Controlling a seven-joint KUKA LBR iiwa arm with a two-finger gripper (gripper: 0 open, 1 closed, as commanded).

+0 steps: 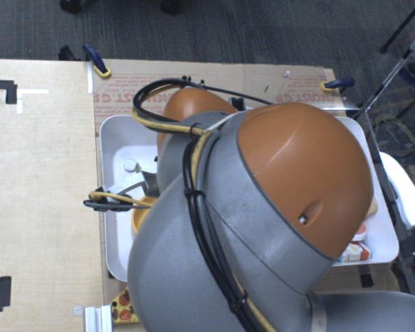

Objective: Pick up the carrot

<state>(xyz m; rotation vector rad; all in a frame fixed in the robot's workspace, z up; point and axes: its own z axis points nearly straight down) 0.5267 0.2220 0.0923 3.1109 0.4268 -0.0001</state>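
Dark grey carpet runs behind a pale wooden bench, where a brown cardboard sheet is held at its far edge by blue-and-yellow clamps. On it sit shallow white plastic bins. Hanging over them is the large grey arm with its orange domed joint and black cables. Whether its tool has anything in its grasp cannot be told. An orange piece peeks out near the left bin's left wall; whether it is the carrot is unclear. A red-and-white carton lies at the right bin's near edge.
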